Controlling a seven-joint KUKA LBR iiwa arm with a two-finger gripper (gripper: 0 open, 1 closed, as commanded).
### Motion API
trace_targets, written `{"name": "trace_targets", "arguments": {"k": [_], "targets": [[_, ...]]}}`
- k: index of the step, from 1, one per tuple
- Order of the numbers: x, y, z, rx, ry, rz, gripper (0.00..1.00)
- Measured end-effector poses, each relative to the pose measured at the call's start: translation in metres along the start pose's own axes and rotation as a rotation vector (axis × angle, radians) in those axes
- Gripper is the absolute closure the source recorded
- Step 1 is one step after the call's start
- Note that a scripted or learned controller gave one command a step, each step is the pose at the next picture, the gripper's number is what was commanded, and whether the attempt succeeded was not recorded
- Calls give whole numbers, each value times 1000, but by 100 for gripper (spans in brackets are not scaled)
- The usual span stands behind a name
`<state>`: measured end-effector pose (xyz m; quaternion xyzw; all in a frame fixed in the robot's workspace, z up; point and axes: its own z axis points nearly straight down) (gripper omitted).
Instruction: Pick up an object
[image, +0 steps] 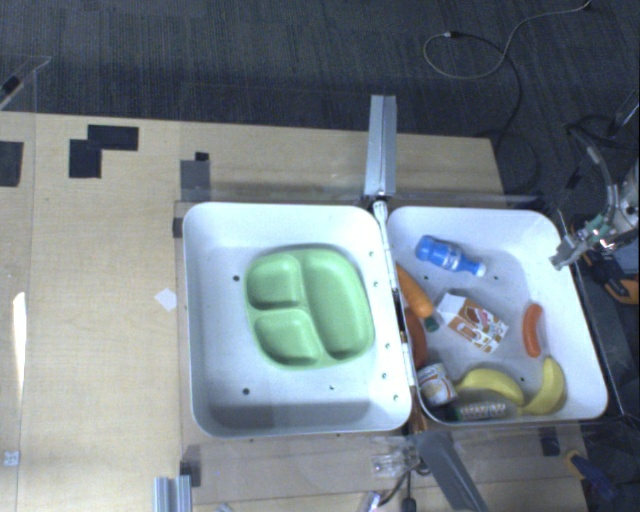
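The right bin (520, 222) holds several objects. A blue bottle (448, 255) lies near its back. An orange carrot (415, 292) rests along the left wall, with a brown item (419, 343) just below it. A small printed snack packet (474, 324) lies in the middle, and a red sausage (533, 329) sits to its right. Two yellow bananas (520, 386) lie at the front, beside a small can (434, 381) and a dark brush-like item (482, 410). My gripper (588, 240) hangs over the bin's back right rim, above and apart from all the objects, with nothing seen in it.
The left bin (215, 400) holds a green divided plate (308, 305). A metal post (381, 150) rises between the bins at the back. Cables and arm hardware (610, 160) crowd the right edge. Wooden bench (90, 300) lies to the left.
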<state>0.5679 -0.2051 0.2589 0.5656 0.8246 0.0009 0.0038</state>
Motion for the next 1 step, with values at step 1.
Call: {"name": "trace_targets", "arguments": {"k": [1], "targets": [[-34,90,15,0,0,38,100]]}}
